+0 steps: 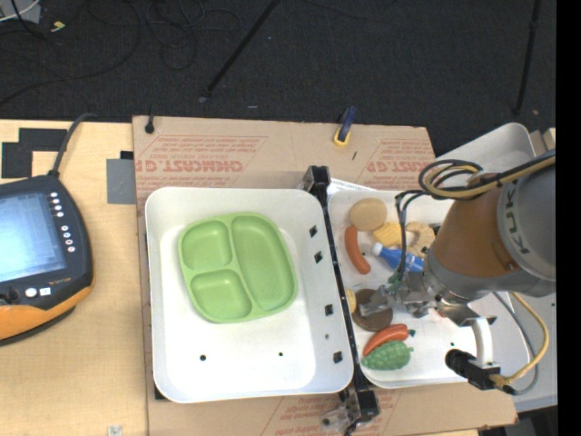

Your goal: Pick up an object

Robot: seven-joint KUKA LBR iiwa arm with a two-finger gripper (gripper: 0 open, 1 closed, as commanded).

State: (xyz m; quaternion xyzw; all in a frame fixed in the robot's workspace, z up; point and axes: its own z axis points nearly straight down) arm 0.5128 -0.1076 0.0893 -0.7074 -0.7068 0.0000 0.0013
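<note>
The right bin (427, 375) holds several toy foods. A round tan bun (368, 213) lies at its back, with a red sausage (357, 249) just left of it. A blue object (399, 260) and a yellow piece (388, 234) sit near the middle. A brown piece (370, 309) lies further forward, and at the front are a red-orange pepper (386, 336) and a green leafy vegetable (388, 357). My gripper (406, 291) hangs low over the middle of this bin, between the blue object and the brown piece, with the orange-banded wrist (477, 239) above it.
The left bin (172, 352) holds a green three-compartment tray (238, 266). A black divider with clips (331, 280) runs between the bins. A teach pendant (36, 252) lies on the bench at far left. Cables (454, 178) loop over the arm at the right bin's back.
</note>
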